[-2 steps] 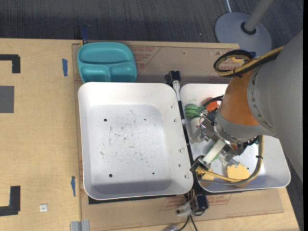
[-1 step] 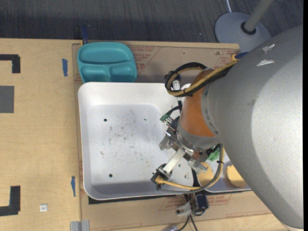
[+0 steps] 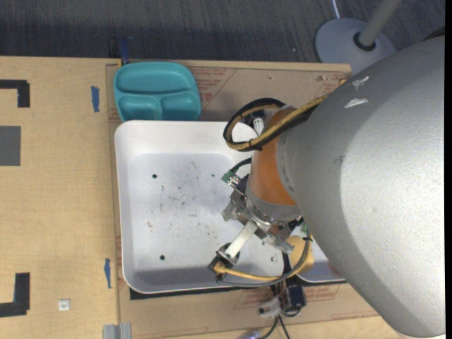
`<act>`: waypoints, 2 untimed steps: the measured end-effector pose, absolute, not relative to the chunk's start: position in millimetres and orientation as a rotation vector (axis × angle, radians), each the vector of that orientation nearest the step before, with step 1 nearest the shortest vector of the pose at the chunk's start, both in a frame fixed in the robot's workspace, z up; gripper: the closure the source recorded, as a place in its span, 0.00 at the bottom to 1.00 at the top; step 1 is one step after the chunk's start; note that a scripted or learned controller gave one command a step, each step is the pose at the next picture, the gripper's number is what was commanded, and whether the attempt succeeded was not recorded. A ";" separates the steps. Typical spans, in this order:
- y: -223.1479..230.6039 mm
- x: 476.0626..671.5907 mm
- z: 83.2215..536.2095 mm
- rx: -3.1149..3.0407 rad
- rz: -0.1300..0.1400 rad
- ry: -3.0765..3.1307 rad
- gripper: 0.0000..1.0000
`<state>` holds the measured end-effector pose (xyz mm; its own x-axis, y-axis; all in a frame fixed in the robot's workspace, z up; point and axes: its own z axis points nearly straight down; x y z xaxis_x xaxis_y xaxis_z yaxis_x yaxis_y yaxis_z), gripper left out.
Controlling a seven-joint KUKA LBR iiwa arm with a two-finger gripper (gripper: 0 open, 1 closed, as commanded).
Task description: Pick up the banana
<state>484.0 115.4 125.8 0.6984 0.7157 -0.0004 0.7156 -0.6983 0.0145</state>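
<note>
My gripper [image 3: 256, 226] hangs below the orange wrist band [image 3: 272, 179], over the right side of the left white bin [image 3: 126, 189], close to its near right corner. The grey arm reaches in from the right and covers the gripper from above. The arm's bulk also hides nearly all of the right bin [image 3: 319, 271] and whatever lies in it. The left bin's floor [image 3: 176, 196] shows only scuff marks and a few small dark spots.
A teal divided tray [image 3: 157, 92] sits just behind the left bin's far edge. Brown cardboard [image 3: 56, 189] with black and blue tape marks lies to the left. A grey lamp base [image 3: 353, 41] stands on the floor at the back right.
</note>
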 end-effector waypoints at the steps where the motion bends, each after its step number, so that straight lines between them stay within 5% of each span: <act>1: 200.8 478.8 109.7 3.107 -0.002 0.469 0.00; 2: 223.3 479.8 85.5 3.125 0.003 0.316 0.00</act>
